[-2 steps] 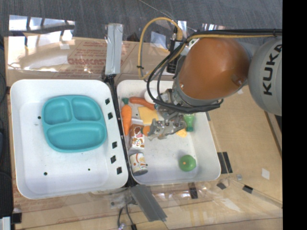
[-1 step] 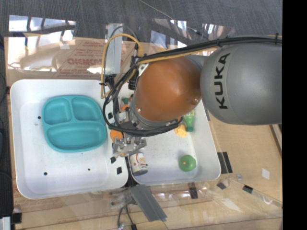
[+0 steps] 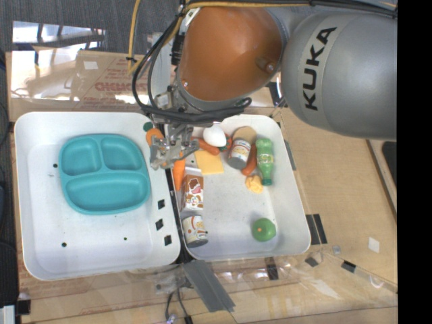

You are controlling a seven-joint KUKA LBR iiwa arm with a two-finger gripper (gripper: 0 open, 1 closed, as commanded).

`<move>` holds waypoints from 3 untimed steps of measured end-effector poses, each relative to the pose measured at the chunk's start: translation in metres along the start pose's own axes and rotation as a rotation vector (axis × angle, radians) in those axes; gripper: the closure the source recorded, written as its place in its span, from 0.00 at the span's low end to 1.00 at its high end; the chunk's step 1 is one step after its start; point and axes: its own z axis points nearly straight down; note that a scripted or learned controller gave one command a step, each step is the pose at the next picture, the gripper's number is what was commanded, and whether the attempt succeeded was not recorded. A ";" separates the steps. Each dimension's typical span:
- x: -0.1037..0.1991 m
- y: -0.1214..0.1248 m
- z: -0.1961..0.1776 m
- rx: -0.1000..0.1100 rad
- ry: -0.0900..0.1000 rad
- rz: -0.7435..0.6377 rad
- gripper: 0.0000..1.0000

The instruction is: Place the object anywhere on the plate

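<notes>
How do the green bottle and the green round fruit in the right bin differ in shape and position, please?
The green bottle is long and lies at the far side of the right bin, touching other items; the green round fruit is ball-shaped and sits alone near the front. The bottle bears a label; the fruit is plain. Both are green.

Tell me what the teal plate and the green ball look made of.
Plate: probably moulded plastic, matte teal, with three smooth, rounded compartments and soft highlights. Green ball: likely glossy plastic toy fruit, going by its bright highlight; the exact material is unclear.
</notes>
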 end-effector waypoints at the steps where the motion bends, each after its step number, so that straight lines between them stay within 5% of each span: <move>1: 0.001 0.000 -0.008 -0.003 -0.001 0.001 1.00; 2: -0.079 0.014 -0.136 0.009 -0.004 0.092 1.00; 3: -0.097 -0.017 -0.157 -0.002 -0.001 0.022 1.00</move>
